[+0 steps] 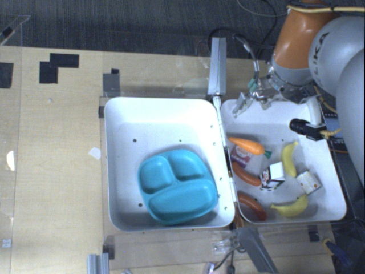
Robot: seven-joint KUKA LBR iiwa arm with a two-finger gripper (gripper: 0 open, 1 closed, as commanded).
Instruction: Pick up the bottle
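Above the right bin's [336, 207] far corner, my gripper [251, 99] hangs, fingers spread, holding nothing. To grasp well, I should drop squarely over the bottle [240, 154] by the divider.

On my worktop [57, 170], the left bin [122, 210] holds a blue divided tray [178, 185]. In the right bin [336, 204], an orange carrot [247, 145] lies at ten o'clock, one banana [289, 159] near centre, another banana [291, 207] at six o'clock.

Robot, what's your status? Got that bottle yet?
Gripper over right bin's far edge, apart from the items. Bottle, probably the small purple-labelled thing, lies by the bin's left wall. Carrot and sausage crowd it.
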